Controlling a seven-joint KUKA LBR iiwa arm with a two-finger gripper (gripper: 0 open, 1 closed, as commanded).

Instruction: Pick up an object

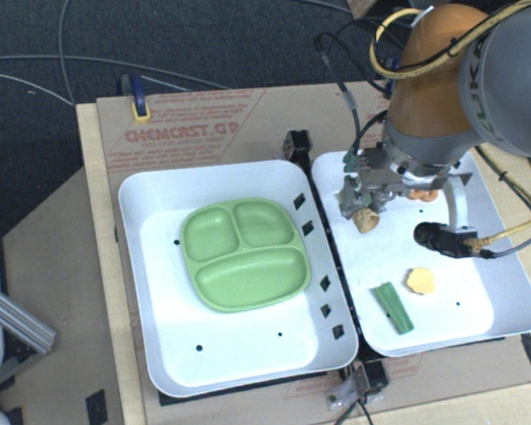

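A small tan object (368, 219) is seen right at the tips of the gripper (363, 208) in the right bin (503, 319), though a grasp cannot be told, while a yellow piece (422, 281) and green block (392, 308) lie below it.

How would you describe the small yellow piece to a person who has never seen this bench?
Find the right white bin, the one under the arm. Near its front lie two small things side by side: a green stick and, just right of it, the yellow piece. It is the rounded, pale yellow lump, while its neighbour is long and green.
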